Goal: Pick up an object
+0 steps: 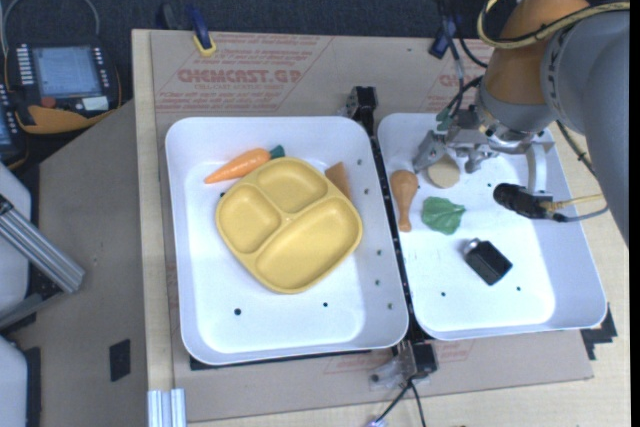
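Observation:
My gripper (pixel 450 158) is down in the right bin (pixel 500 320), at its far left part. Its fingers (pixel 429 152) stand apart and open, straddling a small round beige object (pixel 443 176) that lies on the bin floor just in front of them. A tan drumstick-shaped toy (pixel 403 192) lies to the left of it, near the bin's left wall. A green leafy toy (pixel 441 214) sits just in front, and a black block (pixel 488 261) lies nearer the camera.
The left bin (pixel 290 335) holds a yellow divided plate (pixel 290 225), an orange carrot (pixel 236 165) behind it and a brown wedge (pixel 338 179) at its right. A black oblong part with a cable (pixel 522 200) hangs over the right bin beside the arm.

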Controlling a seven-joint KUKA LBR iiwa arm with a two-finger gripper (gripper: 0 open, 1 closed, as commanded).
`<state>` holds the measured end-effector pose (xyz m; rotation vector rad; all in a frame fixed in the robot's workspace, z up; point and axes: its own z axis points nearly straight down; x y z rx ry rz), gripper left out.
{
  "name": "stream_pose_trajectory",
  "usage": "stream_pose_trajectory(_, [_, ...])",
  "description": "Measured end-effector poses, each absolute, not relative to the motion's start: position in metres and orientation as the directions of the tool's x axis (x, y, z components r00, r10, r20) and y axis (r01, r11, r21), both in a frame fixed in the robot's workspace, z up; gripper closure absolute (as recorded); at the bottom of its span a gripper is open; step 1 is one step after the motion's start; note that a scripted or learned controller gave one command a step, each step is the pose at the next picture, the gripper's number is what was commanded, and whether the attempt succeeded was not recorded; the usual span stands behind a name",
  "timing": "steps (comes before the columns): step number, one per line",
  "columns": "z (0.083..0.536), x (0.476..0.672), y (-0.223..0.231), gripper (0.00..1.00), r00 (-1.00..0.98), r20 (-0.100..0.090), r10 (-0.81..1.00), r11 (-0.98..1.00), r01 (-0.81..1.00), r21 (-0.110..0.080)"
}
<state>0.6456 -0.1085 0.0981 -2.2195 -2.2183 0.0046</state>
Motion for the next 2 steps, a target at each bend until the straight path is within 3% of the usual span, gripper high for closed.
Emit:
stream_pose_trajectory(1, [0.084,0.645,-0.108,0.0,0.0,0.0,1.0,0.0,1.0,-0.004])
stream_pose_trajectory(2, [0.096,0.646,-0.108,1.0,0.0,0.0,1.0,0.0,1.0,0.0])
